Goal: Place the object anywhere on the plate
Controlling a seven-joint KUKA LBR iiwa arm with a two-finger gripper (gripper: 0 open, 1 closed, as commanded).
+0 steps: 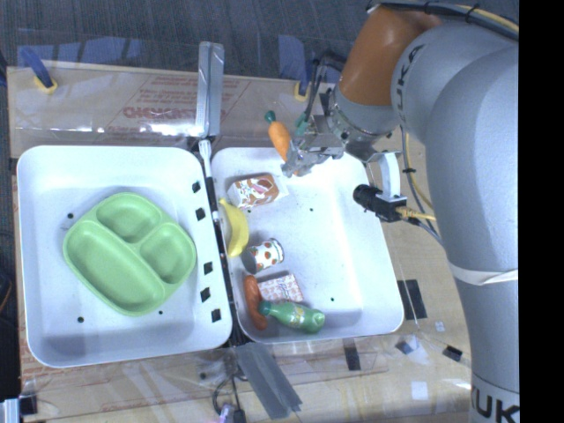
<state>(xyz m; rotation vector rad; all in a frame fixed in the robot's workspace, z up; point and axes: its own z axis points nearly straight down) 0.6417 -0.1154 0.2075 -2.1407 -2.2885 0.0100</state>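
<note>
Claw (pixel 295 159) grips the carrot (pixel 278 137), its long axis near upright, green top up-left.

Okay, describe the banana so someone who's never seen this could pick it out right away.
Find the right bin, the one holding several small items. Along its left wall, next to the divider between the bins, lies the banana, below a printed packet and left of a small can. It is the only plain yellow, curved thing there.
</note>
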